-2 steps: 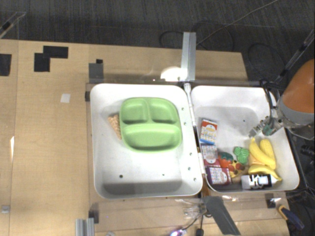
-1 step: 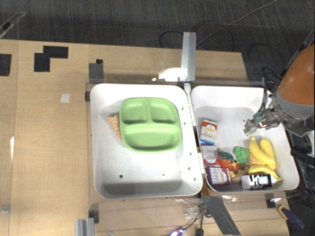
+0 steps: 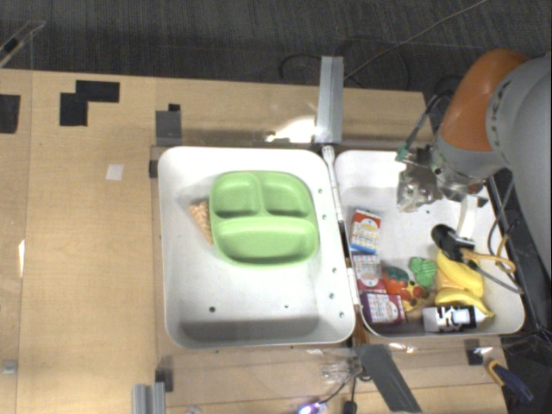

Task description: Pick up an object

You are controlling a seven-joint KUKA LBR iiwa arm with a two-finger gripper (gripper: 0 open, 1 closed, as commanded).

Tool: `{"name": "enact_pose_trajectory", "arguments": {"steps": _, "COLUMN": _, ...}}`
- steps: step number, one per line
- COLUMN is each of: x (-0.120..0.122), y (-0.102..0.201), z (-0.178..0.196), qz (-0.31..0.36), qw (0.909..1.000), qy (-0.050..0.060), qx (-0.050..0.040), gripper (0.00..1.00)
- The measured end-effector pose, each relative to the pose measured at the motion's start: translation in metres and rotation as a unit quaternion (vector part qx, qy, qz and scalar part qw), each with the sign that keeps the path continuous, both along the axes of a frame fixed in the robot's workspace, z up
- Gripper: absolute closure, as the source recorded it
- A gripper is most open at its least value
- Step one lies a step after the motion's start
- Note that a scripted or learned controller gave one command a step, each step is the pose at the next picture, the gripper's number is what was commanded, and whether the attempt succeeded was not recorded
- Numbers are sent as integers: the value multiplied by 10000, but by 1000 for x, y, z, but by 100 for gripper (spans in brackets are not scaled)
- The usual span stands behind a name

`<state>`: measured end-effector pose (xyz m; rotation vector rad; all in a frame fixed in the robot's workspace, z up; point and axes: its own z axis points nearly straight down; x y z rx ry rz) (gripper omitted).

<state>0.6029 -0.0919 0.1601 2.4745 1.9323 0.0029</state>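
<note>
I cannot tell the end effector (image 3: 420, 190) state above the right bin (image 3: 379, 172), and I judge crowding of the banana (image 3: 457, 281) among neighbouring items risks a missed grasp

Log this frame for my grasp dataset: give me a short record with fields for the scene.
left bin: green divided tray, tan item under its left edge
right bin: small carton, banana, black-and-white bottle, mixed small items
gripper: above right bin's upper part, nothing seen held
arm: enters from right
</note>
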Motion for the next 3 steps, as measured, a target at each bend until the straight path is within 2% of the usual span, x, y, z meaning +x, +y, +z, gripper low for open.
{"name": "enact_pose_trajectory", "arguments": {"steps": 1, "x": 0, "y": 0, "z": 0, "qz": 3, "qw": 10000, "qy": -1, "qx": -1, "gripper": 0}}
{"name": "enact_pose_trajectory", "arguments": {"steps": 2, "x": -80, "y": -27, "z": -69, "qz": 785, "qw": 9969, "qy": -70, "qx": -7, "gripper": 0}}
{"name": "enact_pose_trajectory", "arguments": {"steps": 3, "x": -20, "y": 1, "z": -69, "qz": 478, "qw": 9988, "qy": -73, "qx": -16, "gripper": 0}}
